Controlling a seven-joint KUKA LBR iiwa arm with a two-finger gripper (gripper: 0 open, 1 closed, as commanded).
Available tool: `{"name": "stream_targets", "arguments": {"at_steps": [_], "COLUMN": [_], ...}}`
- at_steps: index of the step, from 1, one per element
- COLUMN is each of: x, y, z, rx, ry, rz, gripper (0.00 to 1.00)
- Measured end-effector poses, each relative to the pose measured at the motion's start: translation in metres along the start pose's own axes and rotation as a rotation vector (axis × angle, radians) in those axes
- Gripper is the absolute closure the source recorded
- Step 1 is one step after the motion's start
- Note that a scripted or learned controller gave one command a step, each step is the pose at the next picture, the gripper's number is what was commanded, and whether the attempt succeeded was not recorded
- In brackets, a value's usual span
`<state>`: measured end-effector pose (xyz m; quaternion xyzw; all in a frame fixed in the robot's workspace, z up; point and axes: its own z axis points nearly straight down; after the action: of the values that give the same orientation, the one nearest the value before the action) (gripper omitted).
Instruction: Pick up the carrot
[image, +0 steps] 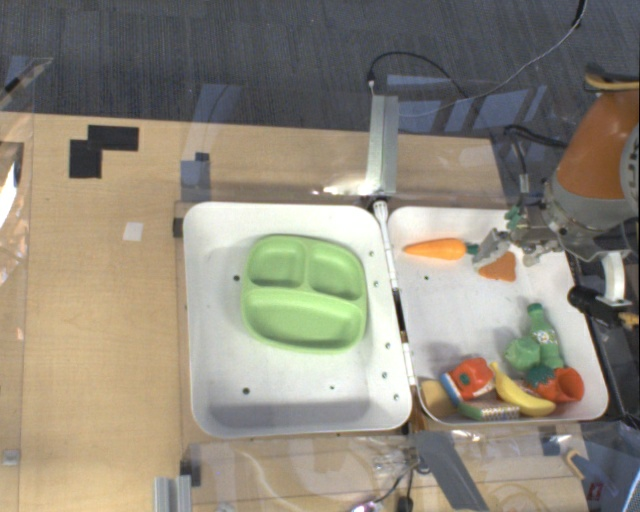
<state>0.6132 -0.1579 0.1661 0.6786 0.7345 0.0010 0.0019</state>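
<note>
The orange carrot (433, 249) with a green tip lies on its side near the back of the right bin (455, 320), pointing left. My gripper (512, 245) hangs just to the right of it, over the back right part of that bin. Its fingers (492, 246) are spread apart with nothing between them, a short gap away from the carrot's green end. An orange wedge-shaped piece (497, 267) lies right under the gripper.
The left bin (215, 300) holds a green divided plate (303, 291). At the front right of the right bin lie a banana (522, 394), a red toy (470, 380), a green bottle (538, 330) and other toy foods. A metal post (383, 140) stands behind the bins.
</note>
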Motion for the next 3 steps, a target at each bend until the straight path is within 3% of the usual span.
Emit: {"name": "stream_targets", "arguments": {"at_steps": [1, 2, 3], "x": [0.041, 0.060, 0.060], "y": [0.032, 0.049, 0.049], "z": [-0.067, 0.055, 0.054], "rx": [-0.002, 0.002, 0.001], "ry": [0.000, 0.001, 0.001], "rz": [0.183, 0.240, 0.240], "gripper": [0.00, 0.00, 0.00]}}
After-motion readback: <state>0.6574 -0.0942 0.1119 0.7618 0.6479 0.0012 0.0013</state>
